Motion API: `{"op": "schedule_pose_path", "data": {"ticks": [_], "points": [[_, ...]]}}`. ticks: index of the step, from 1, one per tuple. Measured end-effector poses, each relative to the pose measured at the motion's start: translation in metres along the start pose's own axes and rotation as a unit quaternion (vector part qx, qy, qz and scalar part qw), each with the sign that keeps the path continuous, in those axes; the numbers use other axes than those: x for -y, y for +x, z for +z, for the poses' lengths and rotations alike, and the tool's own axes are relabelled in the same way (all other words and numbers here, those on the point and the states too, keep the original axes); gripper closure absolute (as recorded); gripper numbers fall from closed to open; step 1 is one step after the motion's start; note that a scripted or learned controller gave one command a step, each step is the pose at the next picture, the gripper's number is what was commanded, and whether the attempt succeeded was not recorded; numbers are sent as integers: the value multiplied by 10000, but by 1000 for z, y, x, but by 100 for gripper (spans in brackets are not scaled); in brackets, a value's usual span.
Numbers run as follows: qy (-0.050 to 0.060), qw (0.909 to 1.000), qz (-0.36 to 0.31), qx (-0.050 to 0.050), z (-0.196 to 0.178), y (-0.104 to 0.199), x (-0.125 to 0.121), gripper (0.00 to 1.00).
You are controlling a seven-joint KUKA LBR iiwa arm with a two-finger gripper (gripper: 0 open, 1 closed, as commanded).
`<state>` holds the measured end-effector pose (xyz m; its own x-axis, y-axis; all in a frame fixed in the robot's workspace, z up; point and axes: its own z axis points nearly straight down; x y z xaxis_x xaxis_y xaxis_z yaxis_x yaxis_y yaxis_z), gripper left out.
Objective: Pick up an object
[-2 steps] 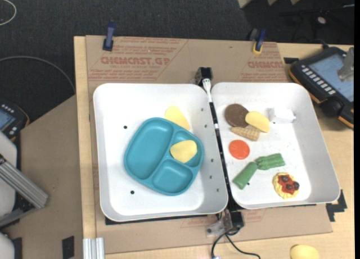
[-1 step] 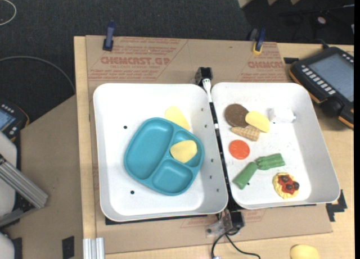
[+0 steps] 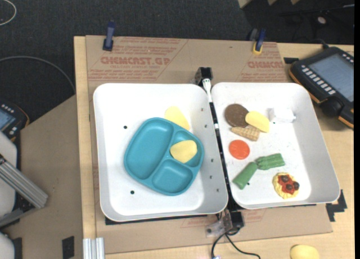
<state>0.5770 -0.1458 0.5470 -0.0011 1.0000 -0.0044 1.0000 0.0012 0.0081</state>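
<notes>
Nothing is being gripped yet; pick step is still pending. Tool state: cannot tell. Candidates are sitting in the right bin [image 3: 315,140]: orange disc [image 3: 239,150] mid-bin, green piece [image 3: 257,168] toward the tabletop's front edge. Next move needs a descent centred over one.

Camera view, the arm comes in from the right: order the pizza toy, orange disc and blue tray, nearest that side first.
1. Pizza toy, right bin, near corner.
2. Orange disc, right bin, left part.
3. Blue tray, left bin.
</notes>
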Motion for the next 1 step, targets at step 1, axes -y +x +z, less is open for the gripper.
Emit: {"op": "schedule_pose_path", "data": {"ticks": [1], "points": [[-25, 10000, -4, 15, -11, 0, -1, 100]]}}
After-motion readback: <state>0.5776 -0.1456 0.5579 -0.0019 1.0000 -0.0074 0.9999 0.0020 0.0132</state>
